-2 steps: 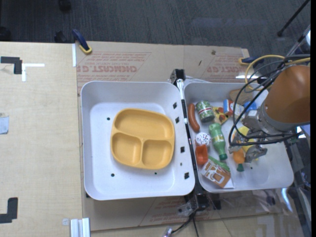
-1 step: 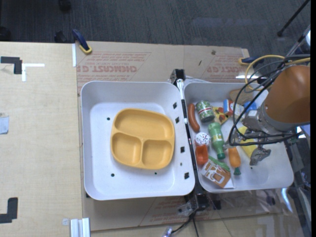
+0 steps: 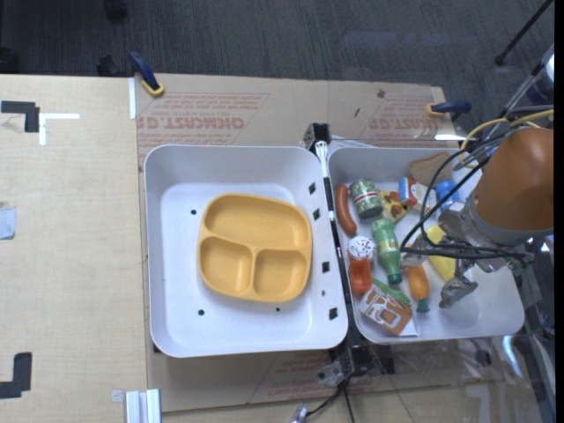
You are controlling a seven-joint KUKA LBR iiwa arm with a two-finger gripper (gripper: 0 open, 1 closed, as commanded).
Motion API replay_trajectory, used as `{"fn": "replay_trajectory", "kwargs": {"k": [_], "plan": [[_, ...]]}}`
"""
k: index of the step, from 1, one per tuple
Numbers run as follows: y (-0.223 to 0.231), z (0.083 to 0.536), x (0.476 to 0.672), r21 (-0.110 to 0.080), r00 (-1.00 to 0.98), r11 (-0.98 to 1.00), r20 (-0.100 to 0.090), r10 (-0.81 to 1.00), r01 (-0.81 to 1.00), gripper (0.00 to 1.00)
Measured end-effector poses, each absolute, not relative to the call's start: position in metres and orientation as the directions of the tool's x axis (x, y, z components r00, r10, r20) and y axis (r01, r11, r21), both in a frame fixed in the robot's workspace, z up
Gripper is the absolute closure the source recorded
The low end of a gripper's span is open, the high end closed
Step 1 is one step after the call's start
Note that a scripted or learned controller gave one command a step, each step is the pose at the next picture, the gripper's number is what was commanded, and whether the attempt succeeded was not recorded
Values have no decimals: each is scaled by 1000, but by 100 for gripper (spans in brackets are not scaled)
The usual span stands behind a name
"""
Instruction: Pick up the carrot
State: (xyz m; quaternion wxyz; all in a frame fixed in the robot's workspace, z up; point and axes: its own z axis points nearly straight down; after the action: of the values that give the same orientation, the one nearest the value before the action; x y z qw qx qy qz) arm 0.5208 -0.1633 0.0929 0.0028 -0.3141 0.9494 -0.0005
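Note:
The carrot (image 3: 417, 282) is a short orange piece with a green tip, lying in the lower middle of the right bin (image 3: 493, 329). My gripper (image 3: 457, 292) hangs low over the bin floor just right of the carrot, apart from it. Nothing shows in its grasp. The grey wrist and orange band (image 3: 520, 183) loom above it and hide the bin's right side. Black cables cross over the toys near the carrot.
Around the carrot lie a green bottle (image 3: 385, 245), a red piece (image 3: 359, 278), a printed box (image 3: 386, 309) and a yellow item (image 3: 441, 263). A green can (image 3: 365, 197) and a sausage (image 3: 344, 210) sit further back. The left bin (image 3: 167, 263) holds a yellow divided plate (image 3: 256, 247).

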Motion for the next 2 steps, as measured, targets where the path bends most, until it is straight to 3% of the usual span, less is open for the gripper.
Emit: {"fn": "replay_trajectory", "kwargs": {"k": [1,2], "plan": [[-124,92,495,0,-936,936,-3,-352,-352,0],[-124,102,499,-4,-935,935,-10,-354,-354,100]]}}
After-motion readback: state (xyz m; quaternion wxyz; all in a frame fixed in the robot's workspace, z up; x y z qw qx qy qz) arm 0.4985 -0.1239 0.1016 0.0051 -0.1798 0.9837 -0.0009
